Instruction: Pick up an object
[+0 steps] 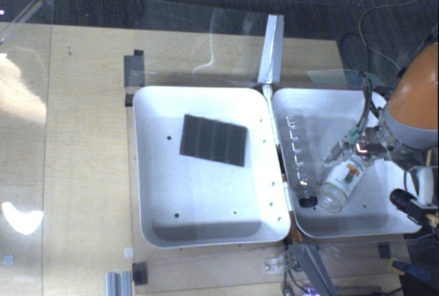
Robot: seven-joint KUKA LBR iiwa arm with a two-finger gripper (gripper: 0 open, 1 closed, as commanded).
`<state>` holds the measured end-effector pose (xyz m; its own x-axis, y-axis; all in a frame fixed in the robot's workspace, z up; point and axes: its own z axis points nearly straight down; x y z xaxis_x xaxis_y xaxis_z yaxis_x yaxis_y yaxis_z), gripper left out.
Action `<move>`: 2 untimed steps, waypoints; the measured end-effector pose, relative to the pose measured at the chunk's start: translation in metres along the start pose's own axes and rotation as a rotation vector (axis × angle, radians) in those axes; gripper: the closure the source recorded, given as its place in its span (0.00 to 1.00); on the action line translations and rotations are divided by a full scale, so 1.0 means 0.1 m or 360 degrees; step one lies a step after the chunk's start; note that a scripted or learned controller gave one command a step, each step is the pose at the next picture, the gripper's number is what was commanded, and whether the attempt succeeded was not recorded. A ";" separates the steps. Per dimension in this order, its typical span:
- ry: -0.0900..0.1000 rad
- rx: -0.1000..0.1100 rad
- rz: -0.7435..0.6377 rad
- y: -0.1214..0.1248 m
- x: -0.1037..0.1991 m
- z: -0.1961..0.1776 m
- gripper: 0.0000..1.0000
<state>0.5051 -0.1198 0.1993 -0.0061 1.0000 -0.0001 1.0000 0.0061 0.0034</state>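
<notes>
A clear plastic bottle [339, 185] with a green-and-white label lies tilted in the right bin [322, 106], its dark cap [306, 201] pointing to the front left. My gripper [355, 147] hangs directly over the bottle's upper end, very close to it or touching it. The grey wrist and orange band [415, 96] rise behind it at the right edge. A clear, marked plastic container [298, 151] lies along the right bin's left wall. A dark grey ribbed rectangular pad [213, 140] lies flat in the left bin [206, 219].
A metal divider post [271, 48] stands behind the seam between the bins. Clear plastic sheeting [206, 34] lies behind the left bin. Cables and a black fitting [405, 202] crowd the right bin's front right corner.
</notes>
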 end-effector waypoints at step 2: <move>0.0000 -0.0002 0.0284 0.56 -0.51 1.03 0.00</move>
<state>0.5613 -0.1705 0.0964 0.1713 0.9852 0.0005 0.9852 -0.1713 0.0045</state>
